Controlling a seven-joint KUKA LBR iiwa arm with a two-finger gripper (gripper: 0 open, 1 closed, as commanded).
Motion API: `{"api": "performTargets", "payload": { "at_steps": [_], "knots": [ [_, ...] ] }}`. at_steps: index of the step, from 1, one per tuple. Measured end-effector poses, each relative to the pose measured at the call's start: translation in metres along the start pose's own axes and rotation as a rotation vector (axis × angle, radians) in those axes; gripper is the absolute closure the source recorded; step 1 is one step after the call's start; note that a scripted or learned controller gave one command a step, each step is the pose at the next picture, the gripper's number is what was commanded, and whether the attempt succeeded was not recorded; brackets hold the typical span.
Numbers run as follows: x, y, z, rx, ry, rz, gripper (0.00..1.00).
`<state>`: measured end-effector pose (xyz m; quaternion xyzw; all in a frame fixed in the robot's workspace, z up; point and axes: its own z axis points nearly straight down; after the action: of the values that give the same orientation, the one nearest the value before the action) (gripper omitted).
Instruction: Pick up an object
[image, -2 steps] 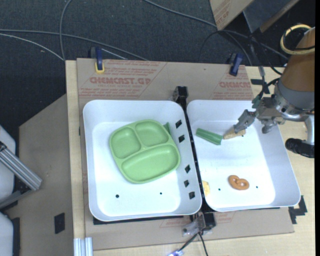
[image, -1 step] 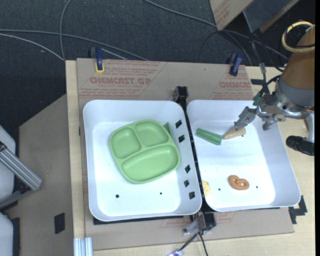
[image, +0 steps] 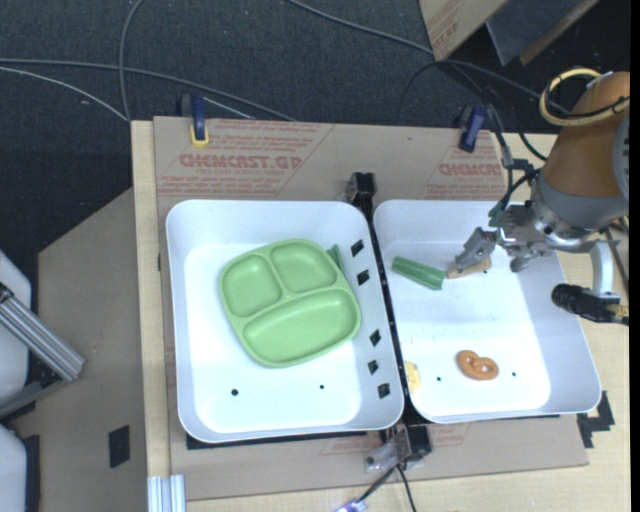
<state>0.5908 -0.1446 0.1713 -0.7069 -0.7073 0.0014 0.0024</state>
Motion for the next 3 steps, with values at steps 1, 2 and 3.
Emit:
{"api": "performTargets", "payload": {
  "at_steps": [1, 2, 3],
  "knots": [
    [-0.002, -0.005, 0.043, 0.0, 0.001, 0.001, 0.0],
    [-0.001, -0.005, 0.089, 0.001, 0.001, 0.001, 0.0],
    [-0.001, -0.003, 0.075, -0.005, 0.0, 0.001, 1.0]
  ]
}}
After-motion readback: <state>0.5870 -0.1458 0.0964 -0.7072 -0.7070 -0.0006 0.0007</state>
